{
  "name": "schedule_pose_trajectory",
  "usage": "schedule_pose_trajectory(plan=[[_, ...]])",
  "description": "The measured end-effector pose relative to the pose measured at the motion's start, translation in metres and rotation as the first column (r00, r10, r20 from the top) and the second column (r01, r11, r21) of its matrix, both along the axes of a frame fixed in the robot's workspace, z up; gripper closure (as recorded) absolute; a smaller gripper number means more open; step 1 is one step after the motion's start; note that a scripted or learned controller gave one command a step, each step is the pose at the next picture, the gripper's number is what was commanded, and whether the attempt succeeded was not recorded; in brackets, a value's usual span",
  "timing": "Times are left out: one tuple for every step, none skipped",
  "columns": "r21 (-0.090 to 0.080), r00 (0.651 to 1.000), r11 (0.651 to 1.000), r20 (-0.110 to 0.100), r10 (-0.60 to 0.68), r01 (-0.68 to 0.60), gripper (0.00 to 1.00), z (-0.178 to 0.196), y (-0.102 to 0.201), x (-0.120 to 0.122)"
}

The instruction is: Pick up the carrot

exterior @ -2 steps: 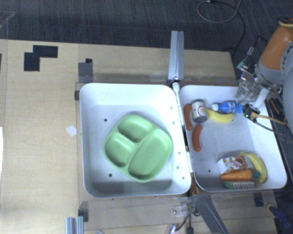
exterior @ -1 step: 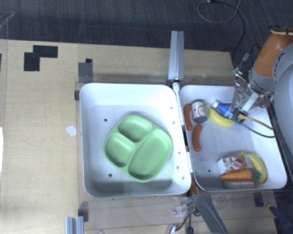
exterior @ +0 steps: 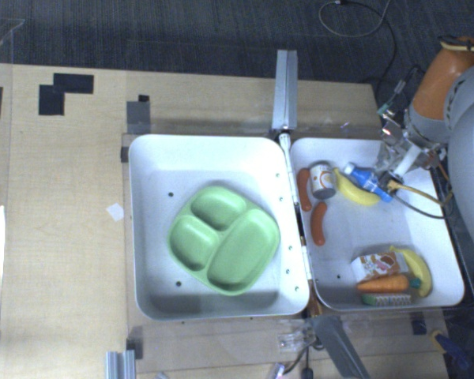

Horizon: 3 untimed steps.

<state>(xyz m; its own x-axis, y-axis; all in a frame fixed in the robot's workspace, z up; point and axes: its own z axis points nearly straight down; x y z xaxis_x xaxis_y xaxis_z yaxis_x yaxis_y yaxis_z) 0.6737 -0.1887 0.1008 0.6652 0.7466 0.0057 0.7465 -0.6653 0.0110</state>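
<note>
Taking the divider between the two bins as landmark: left of it lies a green sectioned tray, flat in the left bin, far from the work. Just right of the divider are two sausages and a small can. Further right, near the far wall, the gripper hangs beside a blue object lying on a banana; whether it is closed I cannot tell. The carrot lies well right of the divider, by the near wall, pressed between a packet and a second banana, so the arm probably must travel toward it.
</note>
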Motion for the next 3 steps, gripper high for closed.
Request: schedule_pose_trajectory(plan=[[0.002,0.999,0.999,-0.008,0.043,-0.043,1.0,0.028,0.0,-0.032],[0.002,0.997,0.997,-0.007,0.076,-0.076,1.0,0.061,-0.003,-0.04],[0.004,0.994,0.994,-0.008,-0.111,0.111,1.0,0.128,0.018,-0.124]])
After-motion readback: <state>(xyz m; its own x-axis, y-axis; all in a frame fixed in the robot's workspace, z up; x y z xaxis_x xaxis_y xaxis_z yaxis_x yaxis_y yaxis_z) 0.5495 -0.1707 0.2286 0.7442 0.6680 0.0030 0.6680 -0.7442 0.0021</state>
